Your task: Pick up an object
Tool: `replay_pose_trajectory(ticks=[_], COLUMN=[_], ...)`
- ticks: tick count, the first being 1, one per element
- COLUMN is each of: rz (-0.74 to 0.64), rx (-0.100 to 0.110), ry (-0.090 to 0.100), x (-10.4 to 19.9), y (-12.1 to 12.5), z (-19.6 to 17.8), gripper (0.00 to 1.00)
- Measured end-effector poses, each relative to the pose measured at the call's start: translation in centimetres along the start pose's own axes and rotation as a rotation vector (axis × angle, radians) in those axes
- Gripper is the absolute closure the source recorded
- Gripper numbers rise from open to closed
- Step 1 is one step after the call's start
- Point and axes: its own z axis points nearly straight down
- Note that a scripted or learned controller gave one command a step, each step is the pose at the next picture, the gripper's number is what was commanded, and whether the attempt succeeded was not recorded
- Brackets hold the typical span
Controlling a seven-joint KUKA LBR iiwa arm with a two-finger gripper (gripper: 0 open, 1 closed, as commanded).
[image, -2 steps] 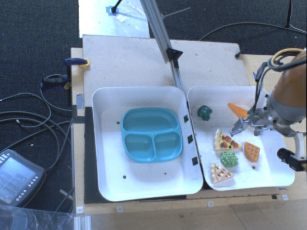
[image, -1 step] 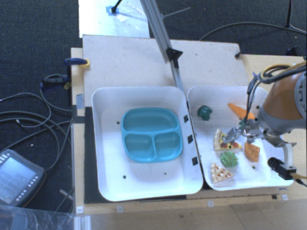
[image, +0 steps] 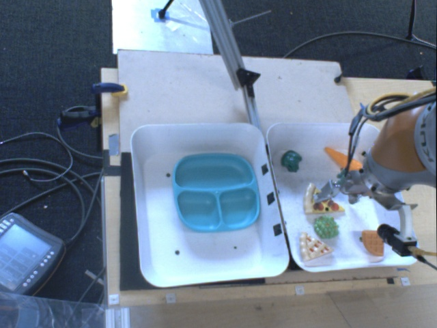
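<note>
In the right bin [image: 295, 137] lie several toy foods: a dark green broccoli piece [image: 291, 160], an orange carrot [image: 339, 157], a pizza slice [image: 320, 201], a light green leafy piece [image: 326, 227], a second pizza slice [image: 314, 247] and an orange-brown piece [image: 373, 242]. My gripper [image: 334, 188] hangs low over the upper pizza slice, at its right end. The wrist hides the fingers' spacing, and nothing is seen lifted.
The left bin [image: 153, 203] holds a blue divided tray [image: 216, 190]. A slanted metal pole [image: 229, 46] crosses above the bins' shared wall. The arm's body [image: 403, 149] covers the right bin's right side. Cables and a pendant lie on the floor at left.
</note>
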Motion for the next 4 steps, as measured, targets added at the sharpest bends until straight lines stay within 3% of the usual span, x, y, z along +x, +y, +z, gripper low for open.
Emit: replay_pose_trajectory(ticks=[1, 3, 4], rz=[0.000, -0.007, -0.012], rx=[-0.002, 0.005, 0.011], ry=[-0.001, 0.000, 0.004], x=[-0.1, 0.1, 5.3], y=[0.0, -0.1, 0.4], z=[-1.1, -12.6, -12.2], gripper=[1.00, 1.00, 1.00])
